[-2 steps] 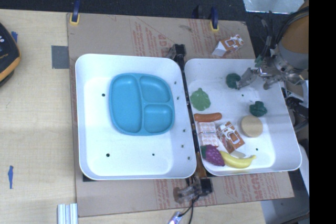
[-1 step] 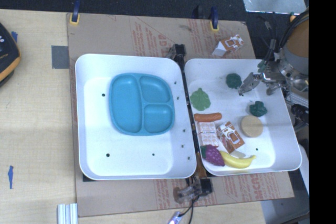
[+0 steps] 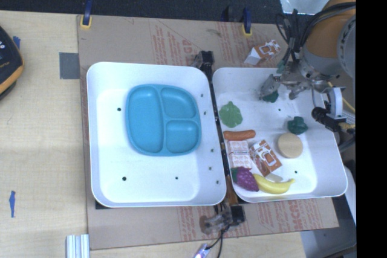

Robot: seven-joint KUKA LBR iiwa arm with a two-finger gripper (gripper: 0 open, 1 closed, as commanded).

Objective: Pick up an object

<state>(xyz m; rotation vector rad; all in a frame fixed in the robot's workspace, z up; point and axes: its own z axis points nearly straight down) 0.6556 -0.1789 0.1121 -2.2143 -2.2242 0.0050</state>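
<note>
We see two white bins on the desk, side by side on a cardboard sheet. The left bin holds a blue divided plate, lying flat near its centre. The right bin carries the pickable items: a green leafy piece at its 9 o'clock edge, a sausage just below that, two snack packets touching each other below the sausage, purple grapes and a banana at 6 o'clock – banana tip just beside the grapes. A round tan bun sits toward 3 o'clock, with a small dark green piece just above it. The arm comes in from 2 o'clock, orange band visible, and the gripper hangs over the right bin's 12 o'clock area, with something dark green at its tip – we cannot tell whether the gripper is spread or pressed together, nor whether it pinches that piece. Another packet lies on the cardboard outside the bin at 12 o'clock. A yellow-black device sits at the desk's far 9 o'clock edge.
</note>
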